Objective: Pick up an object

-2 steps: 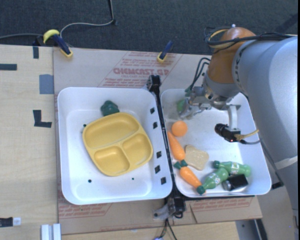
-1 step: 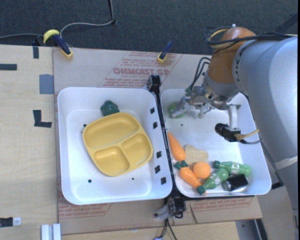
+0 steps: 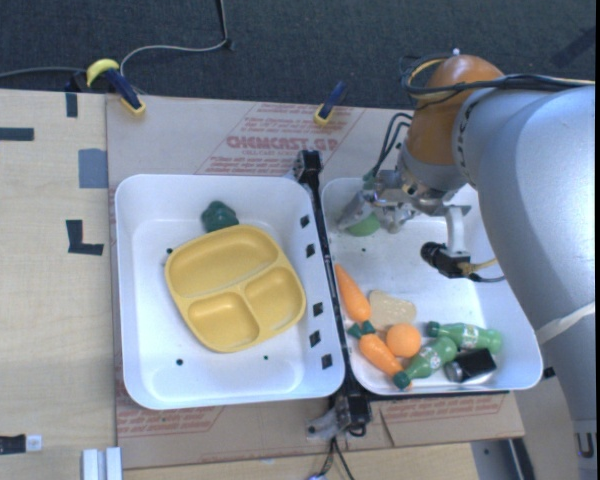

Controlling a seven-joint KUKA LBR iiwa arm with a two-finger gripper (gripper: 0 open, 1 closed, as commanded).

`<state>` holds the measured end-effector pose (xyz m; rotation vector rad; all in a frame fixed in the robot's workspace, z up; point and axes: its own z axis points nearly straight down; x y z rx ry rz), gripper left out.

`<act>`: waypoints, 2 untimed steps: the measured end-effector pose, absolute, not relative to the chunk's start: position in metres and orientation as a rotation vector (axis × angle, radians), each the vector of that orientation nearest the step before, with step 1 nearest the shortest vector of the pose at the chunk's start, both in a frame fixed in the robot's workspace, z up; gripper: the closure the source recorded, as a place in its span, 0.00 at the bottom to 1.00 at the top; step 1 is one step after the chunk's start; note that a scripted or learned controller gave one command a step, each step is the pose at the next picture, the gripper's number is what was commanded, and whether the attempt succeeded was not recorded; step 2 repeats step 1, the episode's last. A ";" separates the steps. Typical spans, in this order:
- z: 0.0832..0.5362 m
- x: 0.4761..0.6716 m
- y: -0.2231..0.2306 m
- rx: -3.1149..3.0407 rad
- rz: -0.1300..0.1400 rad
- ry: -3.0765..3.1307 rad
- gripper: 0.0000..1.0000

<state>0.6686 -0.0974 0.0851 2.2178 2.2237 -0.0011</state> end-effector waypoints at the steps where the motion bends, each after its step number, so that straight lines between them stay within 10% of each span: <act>1: 0.095 0.669 -0.097 2.215 -0.003 2.224 1.00; 2: 0.095 0.669 -0.097 2.215 -0.003 2.224 1.00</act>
